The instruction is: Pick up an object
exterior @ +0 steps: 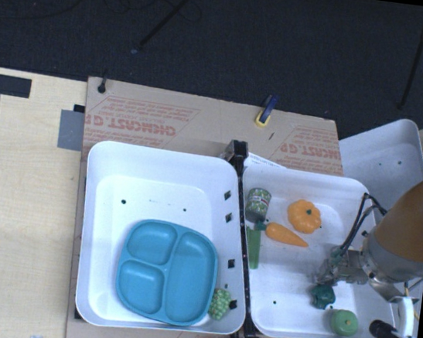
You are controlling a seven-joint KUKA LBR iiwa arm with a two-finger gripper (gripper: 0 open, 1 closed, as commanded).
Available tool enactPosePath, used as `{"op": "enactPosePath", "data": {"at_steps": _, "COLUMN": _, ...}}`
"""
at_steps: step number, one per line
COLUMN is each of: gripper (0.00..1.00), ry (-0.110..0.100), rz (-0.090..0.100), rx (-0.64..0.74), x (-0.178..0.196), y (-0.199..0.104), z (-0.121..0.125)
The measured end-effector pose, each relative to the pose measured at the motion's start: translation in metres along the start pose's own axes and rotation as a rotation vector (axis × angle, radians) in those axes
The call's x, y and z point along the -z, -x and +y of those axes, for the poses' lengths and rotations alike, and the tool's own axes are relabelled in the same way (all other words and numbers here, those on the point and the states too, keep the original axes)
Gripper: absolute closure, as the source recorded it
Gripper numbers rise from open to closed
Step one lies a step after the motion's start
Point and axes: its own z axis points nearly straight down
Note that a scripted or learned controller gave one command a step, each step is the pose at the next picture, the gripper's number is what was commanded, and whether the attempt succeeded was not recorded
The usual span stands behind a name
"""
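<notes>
From my remote seat I read the tabletop (pixel 20 200) left to right. The left bin (pixel 110 169) holds a blue divided plate (pixel 167 271), with a small bunch of green grapes (pixel 220 304) at the plate's near right corner, against the bin wall. Past the divider, the right bin (pixel 283 323) holds a green jar (pixel 258 202) with a green stick-shaped thing (pixel 253 248) below it, then a carrot (pixel 286 235) lying with its long axis left to right, and an orange pepper (pixel 304 216) just beyond it on the far side. Further right lie a dark teal object (pixel 323 296) and, near it toward the front right, a green apple (pixel 344 323).

The pincer (pixel 335 269) sits low over the right bin, and I cannot tell from this angle whether it is released or clenched; nothing visibly sits in it. The dark teal object lies just on the near side of it, almost under the tip, so I judge it the closest candidate. The carrot is off to the left, the green apple further toward the front.
</notes>
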Motion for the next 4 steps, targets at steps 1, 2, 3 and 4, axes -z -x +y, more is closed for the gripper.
{"op": "enactPosePath", "data": {"at_steps": 1, "gripper": 1.0, "ry": 0.005, "rz": -0.003, "rx": 0.006, "x": 0.063, "y": 0.004, "z": 0.0}}
{"op": "enactPosePath", "data": {"at_steps": 2, "gripper": 1.0, "ry": 0.004, "rz": -0.002, "rx": 0.005, "x": 0.121, "y": -0.002, "z": -0.005}}
{"op": "enactPosePath", "data": {"at_steps": 3, "gripper": 1.0, "ry": 0.001, "rz": -0.001, "rx": 0.006, "x": 0.13, "y": -0.001, "z": -0.005}}
{"op": "enactPosePath", "data": {"at_steps": 4, "gripper": 1.0, "ry": -0.003, "rz": 0.002, "rx": 0.009, "x": 0.122, "y": -0.06, "z": -0.007}}
